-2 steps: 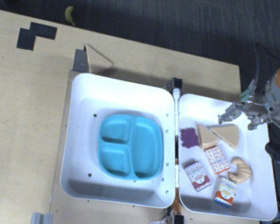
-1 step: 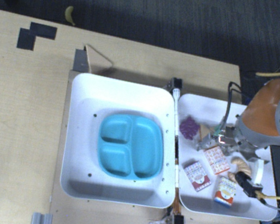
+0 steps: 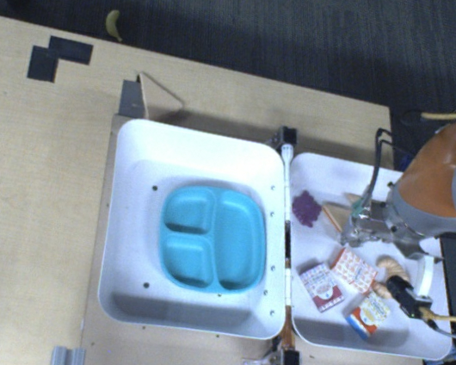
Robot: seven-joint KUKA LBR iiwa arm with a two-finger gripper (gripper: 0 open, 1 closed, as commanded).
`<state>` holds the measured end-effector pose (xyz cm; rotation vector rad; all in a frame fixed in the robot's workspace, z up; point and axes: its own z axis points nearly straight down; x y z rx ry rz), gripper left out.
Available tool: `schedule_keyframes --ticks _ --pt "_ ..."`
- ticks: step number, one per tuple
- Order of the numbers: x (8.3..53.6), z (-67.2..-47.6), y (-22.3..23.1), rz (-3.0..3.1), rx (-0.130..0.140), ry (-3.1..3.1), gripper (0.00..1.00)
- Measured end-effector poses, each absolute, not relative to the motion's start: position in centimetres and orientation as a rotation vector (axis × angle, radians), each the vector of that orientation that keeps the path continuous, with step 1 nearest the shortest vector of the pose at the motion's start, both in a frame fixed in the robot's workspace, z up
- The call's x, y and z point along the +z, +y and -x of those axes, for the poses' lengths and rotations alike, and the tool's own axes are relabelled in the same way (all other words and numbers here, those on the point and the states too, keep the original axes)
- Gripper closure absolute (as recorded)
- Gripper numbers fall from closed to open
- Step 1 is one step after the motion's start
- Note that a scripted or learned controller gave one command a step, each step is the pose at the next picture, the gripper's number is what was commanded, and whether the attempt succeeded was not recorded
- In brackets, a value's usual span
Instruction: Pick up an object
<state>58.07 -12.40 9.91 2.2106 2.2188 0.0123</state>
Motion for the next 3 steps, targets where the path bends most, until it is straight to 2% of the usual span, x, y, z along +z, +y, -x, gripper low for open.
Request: schedule_keyframes --ticks 1,2,3 --pt "9.9 -58.1 -12.4 -2.210 0.012 2.219 0.00" --pt "8.7 -51.4 -11.9 -2.214 0.008 2.218 0.00" --pt "9.9 -51.6 -11.9 -2.210 0.013 2.216 1.00"
